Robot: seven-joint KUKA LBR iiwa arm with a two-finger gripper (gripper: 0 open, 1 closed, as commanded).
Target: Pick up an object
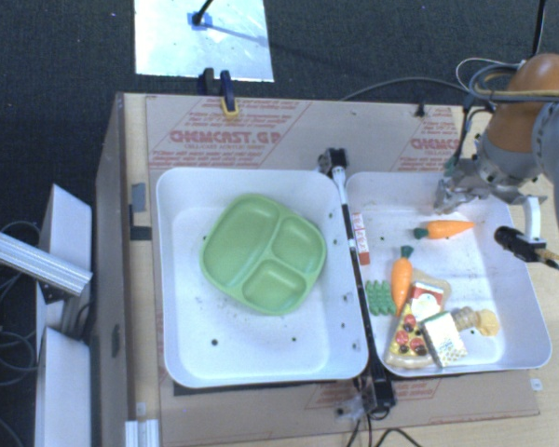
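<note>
Honestly can't tell if my fingers (453, 196) are apart, so I'd drop straight onto the small carrot (449, 230) just below them.

The bench (261, 128) bears two white bins (191, 343) side by side.

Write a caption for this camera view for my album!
Pincer hovers by a carrot in the right bin; green tray fills the left.

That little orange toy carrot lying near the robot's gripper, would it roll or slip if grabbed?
The orange toy carrot tapers and looks round, so a nudge would probably swing it in an arc. It looks like smooth plastic, likely light, stiff and rather slippery. The gripper sits just above it.
</note>
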